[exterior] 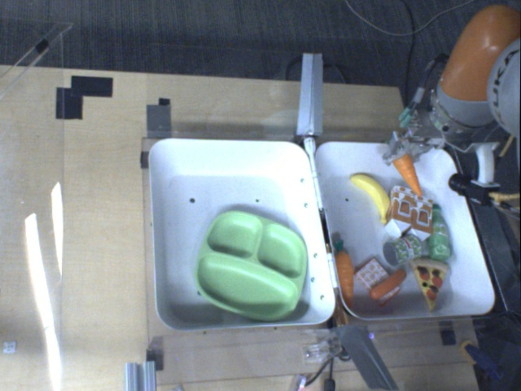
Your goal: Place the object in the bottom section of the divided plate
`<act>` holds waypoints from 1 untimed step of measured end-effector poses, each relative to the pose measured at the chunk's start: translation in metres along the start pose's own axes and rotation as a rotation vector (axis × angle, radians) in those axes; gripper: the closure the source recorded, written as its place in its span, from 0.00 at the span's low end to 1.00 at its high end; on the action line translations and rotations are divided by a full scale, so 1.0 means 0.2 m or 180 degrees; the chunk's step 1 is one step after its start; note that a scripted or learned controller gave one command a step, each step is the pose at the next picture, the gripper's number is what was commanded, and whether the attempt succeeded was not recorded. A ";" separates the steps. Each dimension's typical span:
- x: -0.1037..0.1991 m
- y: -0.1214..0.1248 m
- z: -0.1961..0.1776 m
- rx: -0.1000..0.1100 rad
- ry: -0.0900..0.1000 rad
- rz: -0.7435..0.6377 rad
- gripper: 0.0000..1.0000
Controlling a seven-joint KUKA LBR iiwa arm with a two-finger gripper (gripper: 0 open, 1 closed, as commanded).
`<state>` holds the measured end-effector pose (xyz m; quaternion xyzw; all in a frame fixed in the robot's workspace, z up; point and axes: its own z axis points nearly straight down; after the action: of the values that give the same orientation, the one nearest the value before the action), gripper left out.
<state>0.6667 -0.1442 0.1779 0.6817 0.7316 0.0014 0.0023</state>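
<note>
Green and three-sectioned, the divided plate (254, 265) is sitting in the left bin (175, 218). Over the right bin's (472, 287) far corner, the gripper (404, 151) is clamping a toy carrot (407, 172) between its fingers (tip slanting down toward the waffle (411, 208)), with a banana (371, 194) lying nearby.

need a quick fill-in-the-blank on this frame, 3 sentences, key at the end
1. The green divided plate lies in the ____ bin.
2. The gripper is over the right bin, its tip at a toy ____ by the far wall.
3. The banana lies just ____ of the waffle in this view.

Missing words: left; carrot; left
</note>
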 end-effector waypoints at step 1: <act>0.28 -0.47 0.40 0.0013 0.0010 -0.0432 1.00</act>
<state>0.5704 -0.0951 0.0974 0.6306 0.7761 0.0008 -0.0001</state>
